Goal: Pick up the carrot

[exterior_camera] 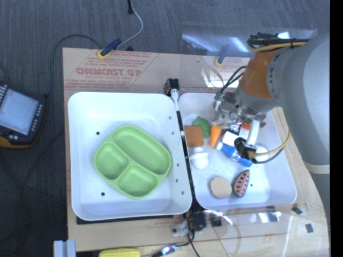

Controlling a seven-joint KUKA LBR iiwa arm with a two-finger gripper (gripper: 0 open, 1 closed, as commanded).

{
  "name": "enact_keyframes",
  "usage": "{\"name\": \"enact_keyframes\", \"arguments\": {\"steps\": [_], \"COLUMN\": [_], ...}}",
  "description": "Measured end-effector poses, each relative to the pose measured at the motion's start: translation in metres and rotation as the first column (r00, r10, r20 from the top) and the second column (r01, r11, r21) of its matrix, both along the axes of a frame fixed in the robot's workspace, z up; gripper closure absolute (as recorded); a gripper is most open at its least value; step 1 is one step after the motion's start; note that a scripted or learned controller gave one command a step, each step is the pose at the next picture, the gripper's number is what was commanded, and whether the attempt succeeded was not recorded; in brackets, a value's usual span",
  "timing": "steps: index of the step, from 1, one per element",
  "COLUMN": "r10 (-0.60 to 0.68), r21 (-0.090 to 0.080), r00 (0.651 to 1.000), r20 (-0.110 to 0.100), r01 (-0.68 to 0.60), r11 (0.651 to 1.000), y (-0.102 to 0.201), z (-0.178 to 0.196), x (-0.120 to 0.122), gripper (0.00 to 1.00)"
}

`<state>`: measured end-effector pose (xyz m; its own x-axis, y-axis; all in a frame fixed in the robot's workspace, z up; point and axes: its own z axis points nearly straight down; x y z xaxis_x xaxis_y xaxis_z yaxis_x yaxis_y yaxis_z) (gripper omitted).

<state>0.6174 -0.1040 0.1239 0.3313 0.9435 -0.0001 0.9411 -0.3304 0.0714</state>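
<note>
The carrot (215, 136) is a small orange piece lying in the right bin (278, 191), near its upper middle, between a brown square toy (194, 137) and a blue-and-white item (231, 145). My gripper (229, 123) hangs low over the bin, just above and to the right of the carrot, close to its upper end. The wrist and cables hide the gripper's tips, so contact with the carrot cannot be judged.
A green leafy toy (202, 124) lies upper left of the carrot, and a white piece (199, 160) below it. A beige round (219, 187) and a watermelon slice (241, 183) sit near the front. The left bin (86, 197) holds a green divided plate (133, 161).
</note>
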Motion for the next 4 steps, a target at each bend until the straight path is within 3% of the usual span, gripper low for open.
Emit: {"name": "enact_keyframes", "arguments": {"steps": [1,2,3,4], "r10": [-0.164,-0.168,-0.304,-0.336], "r21": [0.024,0.02,0.021,0.018], "r00": [0.984,0.983,0.95,0.939], "r20": [-0.067,-0.071,-0.075,-0.077], "r01": [0.166,0.17,0.306,0.338], "r11": [0.986,0.985,0.952,0.941], "y": [0.084,0.08,0.072,-0.002], "z": [0.062,0.059,0.058,0.003], "x": [0.025,0.024,-0.033,-0.056], "gripper": [1.0,0.0,0.0,0.0]}}
